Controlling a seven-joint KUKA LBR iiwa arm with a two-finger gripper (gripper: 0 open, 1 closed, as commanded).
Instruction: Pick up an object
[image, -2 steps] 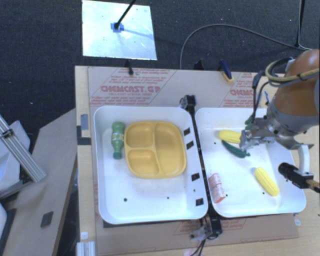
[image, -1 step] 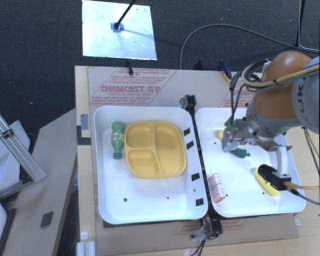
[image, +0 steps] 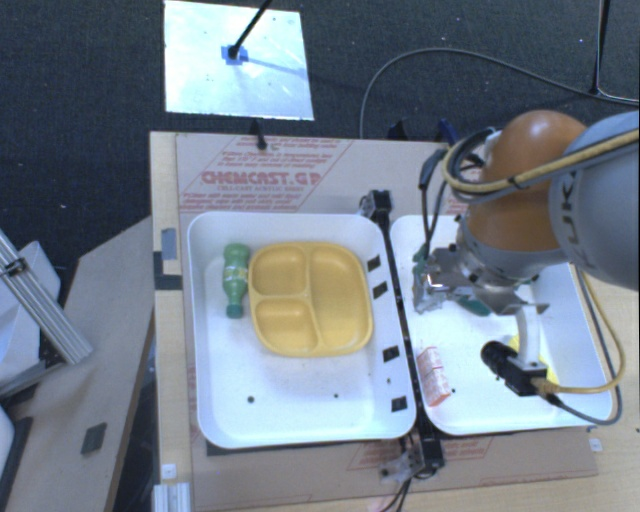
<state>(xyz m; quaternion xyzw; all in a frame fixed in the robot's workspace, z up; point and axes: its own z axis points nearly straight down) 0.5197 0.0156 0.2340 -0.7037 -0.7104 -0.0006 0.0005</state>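
My gripper (image: 432, 287) hangs low over the left part of the right bin (image: 570, 300), close to the divider between the bins. A small orange and white packet (image: 432, 375) lies in that bin near its front left corner, just below the gripper and apart from it. A bit of something teal (image: 479, 308) peeks out from under the wrist; most of it is hidden. In the left bin (image: 300, 410) a yellow divided plate (image: 307, 298) lies flat, with a green bottle (image: 235, 279) lying beside its left edge.
A black divider strip (image: 392, 300) runs between the two bins. The arm's big orange and grey body (image: 530, 190) covers the back of the right bin. A shiny sheet (image: 238, 60) lies beyond the bench at the back.
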